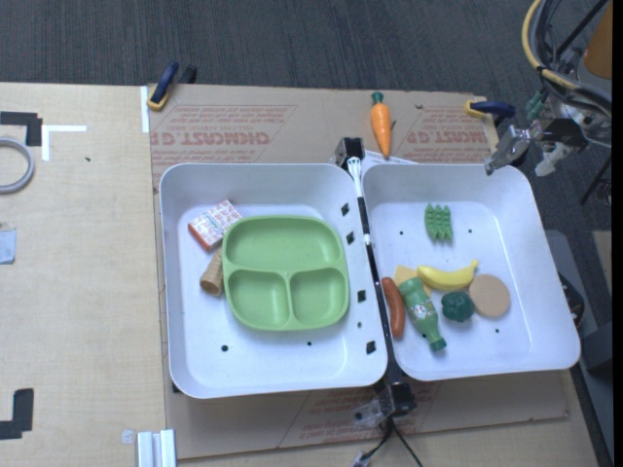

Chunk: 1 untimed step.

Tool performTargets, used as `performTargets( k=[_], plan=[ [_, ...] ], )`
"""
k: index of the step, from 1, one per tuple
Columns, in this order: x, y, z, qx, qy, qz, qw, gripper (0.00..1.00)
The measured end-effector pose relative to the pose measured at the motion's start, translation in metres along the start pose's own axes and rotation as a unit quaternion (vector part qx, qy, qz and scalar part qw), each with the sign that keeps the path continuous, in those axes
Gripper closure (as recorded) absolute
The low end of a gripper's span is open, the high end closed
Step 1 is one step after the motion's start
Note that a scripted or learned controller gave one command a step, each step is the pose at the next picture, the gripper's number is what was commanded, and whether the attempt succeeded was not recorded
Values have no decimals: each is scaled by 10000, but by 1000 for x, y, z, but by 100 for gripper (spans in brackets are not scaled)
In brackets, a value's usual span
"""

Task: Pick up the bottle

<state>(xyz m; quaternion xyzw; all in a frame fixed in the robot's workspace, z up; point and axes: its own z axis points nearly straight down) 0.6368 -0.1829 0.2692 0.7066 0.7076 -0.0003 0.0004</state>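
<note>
The bottle (421, 311) is small and green with a pale label. It lies on its side in the right bin (506, 356), cap toward the front, between a red sausage (393, 305) and a dark green broccoli (458, 306). A banana (448, 276) touches its upper end. My gripper (522, 157) hangs above the back right corner of that bin, well away from the bottle. Its fingers stand open with nothing between them.
A tan disc (491, 296) and a ridged green piece (438, 222) also lie in the right bin. The left bin (195, 358) holds a green divided plate (287, 270), a red-white packet (214, 225) and a cone (211, 278). A carrot (380, 123) lies behind the bins.
</note>
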Motion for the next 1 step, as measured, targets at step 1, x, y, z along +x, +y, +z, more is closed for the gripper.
performTargets(
  k=[1],
  plan=[
    [0,1,-10,-6,-10,-13,10000,100]
  ],
)
